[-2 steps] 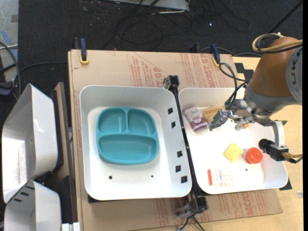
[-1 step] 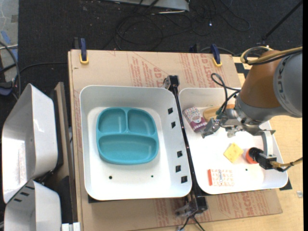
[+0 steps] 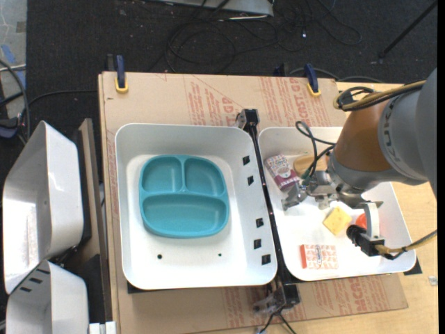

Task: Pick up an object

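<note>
Hovering in the right bin [image 3: 400,214], the jaws seemingly apart, beside the purple packet [image 3: 281,170].

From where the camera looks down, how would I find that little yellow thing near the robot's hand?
Start at the right-hand white bin, where the grey arm reaches in. Just below the gripper lies a small yellow sponge-like block. It is the bin's one plain yellow piece; the red-and-white packet lies nearer the front rim.

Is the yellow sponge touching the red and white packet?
Apart. The camera view shows bare white bin floor between the yellow sponge and the red and white packet.
</note>
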`<state>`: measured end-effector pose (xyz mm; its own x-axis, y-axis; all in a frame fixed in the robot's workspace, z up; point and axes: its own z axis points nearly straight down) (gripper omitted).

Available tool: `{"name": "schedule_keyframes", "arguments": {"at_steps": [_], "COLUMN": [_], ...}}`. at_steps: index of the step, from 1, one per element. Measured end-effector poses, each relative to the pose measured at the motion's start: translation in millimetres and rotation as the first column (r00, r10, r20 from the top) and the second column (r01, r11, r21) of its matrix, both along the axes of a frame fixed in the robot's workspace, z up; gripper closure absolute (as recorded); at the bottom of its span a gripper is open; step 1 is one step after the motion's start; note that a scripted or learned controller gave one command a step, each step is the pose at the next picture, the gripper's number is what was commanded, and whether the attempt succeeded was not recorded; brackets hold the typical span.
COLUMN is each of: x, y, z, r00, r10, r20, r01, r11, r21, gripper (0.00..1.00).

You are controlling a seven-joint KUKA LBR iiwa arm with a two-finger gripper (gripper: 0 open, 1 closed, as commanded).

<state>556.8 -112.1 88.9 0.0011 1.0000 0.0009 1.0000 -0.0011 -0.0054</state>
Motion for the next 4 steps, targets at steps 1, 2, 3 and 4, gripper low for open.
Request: {"name": "schedule_keyframes", "arguments": {"at_steps": [1,2,3,4], "x": [1.4,8.2,0.4,1.2], "y": [0.0,3.1,-2.6,-1.4], "z": [13.2,74.6,128.3,170.9], "r00": [1.000,1.000,1.000,1.000], "r10": [-0.001,0.004,0.002,0.005], "r20": [0.004,0.011,0.010,0.010], "r01": [0.001,-0.004,-0.002,-0.005], "r11": [1.000,1.000,1.000,1.000], "r21": [0.000,-0.002,-0.002,-0.002], "gripper": [1.00,1.00,1.00,1.00]}}
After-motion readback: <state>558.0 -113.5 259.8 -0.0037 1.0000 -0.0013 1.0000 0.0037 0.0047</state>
